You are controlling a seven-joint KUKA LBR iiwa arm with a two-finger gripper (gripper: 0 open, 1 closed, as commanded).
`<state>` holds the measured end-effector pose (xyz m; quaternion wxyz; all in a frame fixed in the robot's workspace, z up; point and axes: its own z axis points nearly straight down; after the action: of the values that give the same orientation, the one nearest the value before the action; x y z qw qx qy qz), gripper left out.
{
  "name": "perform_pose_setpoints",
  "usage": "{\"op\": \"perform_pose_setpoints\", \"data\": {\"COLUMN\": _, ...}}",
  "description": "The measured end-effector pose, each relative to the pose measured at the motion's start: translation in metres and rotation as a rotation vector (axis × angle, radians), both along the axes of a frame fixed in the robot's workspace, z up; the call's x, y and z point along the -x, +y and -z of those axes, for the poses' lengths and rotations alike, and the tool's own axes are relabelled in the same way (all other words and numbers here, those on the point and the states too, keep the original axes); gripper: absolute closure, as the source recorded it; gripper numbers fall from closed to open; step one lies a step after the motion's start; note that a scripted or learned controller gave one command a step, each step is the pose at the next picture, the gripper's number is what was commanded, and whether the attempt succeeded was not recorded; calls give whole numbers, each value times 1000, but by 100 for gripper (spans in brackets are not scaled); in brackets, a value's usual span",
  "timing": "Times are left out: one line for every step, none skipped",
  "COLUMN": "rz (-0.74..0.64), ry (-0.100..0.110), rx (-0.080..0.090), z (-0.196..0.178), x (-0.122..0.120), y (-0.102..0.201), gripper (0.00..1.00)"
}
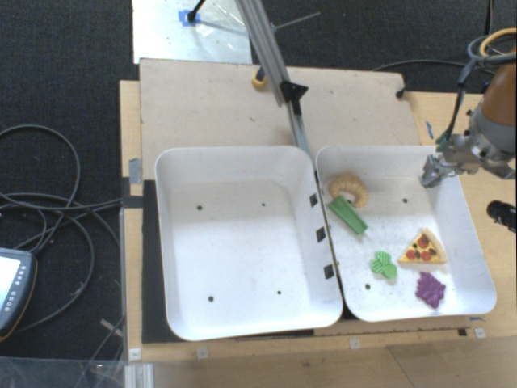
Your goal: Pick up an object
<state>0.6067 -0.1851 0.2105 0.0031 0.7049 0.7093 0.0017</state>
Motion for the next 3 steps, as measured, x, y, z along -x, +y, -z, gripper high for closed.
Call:
{"op": "perform_pose_setpoints", "data": {"rz": 0, "ry": 3, "rx": -1, "z": -9, "x": -1, "y": 0, "gripper": 100}}
{"op": "perform_pose_setpoints", "data": {"rz": -4, "ry": 6, "rx": -4, "z": -1, "x": -2, "y": 57, "gripper": 100}}
{"op": "perform_pose_setpoints", "data": {"rz": -5, "ry": 4, "rx": -4, "z": -16, "x": -5, "y": 111, "gripper": 100}}
